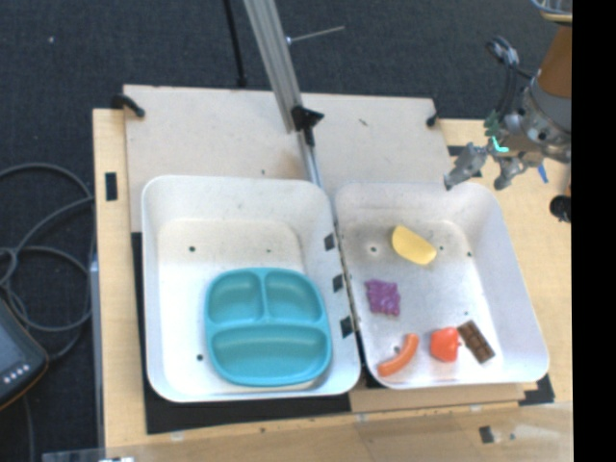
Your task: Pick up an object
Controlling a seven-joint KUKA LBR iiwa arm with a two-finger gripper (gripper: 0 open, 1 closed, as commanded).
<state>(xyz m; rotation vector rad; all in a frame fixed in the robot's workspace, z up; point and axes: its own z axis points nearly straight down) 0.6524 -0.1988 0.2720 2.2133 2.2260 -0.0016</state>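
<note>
The right bin (pixel 500 248) holds a yellow lemon-shaped piece (pixel 413 244), a purple grape cluster (pixel 383 297), an orange carrot (pixel 398 354), a red-orange tomato-like piece (pixel 444 345) and a brown block (pixel 475 342). My gripper (pixel 484 169) hangs above the bin's far right corner, well away from all of them. Its fingers are spread apart with nothing between them.
The left bin (pixel 173 219) bears a teal divided plate (pixel 267 326). A slanted metal pole (pixel 274 51) rises from the back of the bench between the bins. Cables lie on the dark floor at left.
</note>
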